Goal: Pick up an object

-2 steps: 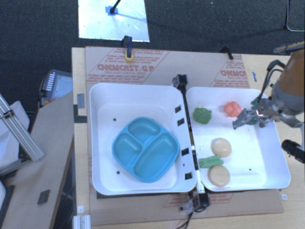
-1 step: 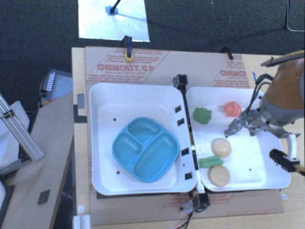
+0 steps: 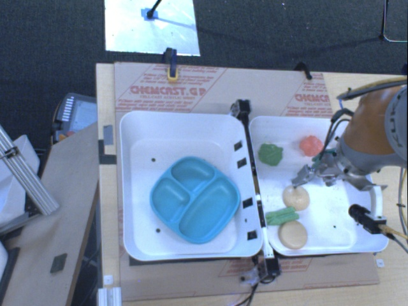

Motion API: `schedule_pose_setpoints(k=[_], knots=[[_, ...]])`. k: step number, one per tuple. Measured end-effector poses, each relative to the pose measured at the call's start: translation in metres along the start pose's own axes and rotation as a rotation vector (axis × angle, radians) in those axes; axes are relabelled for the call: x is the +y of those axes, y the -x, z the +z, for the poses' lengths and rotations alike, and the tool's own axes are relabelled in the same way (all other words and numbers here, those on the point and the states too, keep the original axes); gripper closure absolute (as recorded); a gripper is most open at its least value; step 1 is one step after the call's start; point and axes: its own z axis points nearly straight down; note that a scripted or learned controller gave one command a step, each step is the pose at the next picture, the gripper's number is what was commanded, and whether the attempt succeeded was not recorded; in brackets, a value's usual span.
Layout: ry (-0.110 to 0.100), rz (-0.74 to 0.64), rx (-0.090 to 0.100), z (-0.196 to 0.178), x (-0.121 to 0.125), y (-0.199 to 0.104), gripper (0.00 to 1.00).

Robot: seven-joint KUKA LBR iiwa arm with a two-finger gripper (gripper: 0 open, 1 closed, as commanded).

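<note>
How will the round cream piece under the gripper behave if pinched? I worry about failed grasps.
The cream piece looks rounded and smooth, so it may slip or roll from the gripper. It touches the green stick, which could shift too. It looks like toy food, probably light.

I log: two bins (image 3: pixel 191 123), smooth white plastic, slight sheen. Divided plate (image 3: pixel 194 199), glossy blue plastic. Table (image 3: pixel 210 81) covering, matt printed cardboard. Round items (image 3: pixel 296 198), smooth pale plastic, near the right bin's front edge.
</note>
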Motion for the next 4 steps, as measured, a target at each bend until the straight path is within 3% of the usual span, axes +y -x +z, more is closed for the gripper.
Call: schedule_pose_setpoints(k=[1, 4], knots=[[0.003, 0.000, -0.002, -0.013, 0.001, 0.000, 1.00], [0.006, -0.004, -0.002, -0.189, 0.009, 0.011, 1.00]])
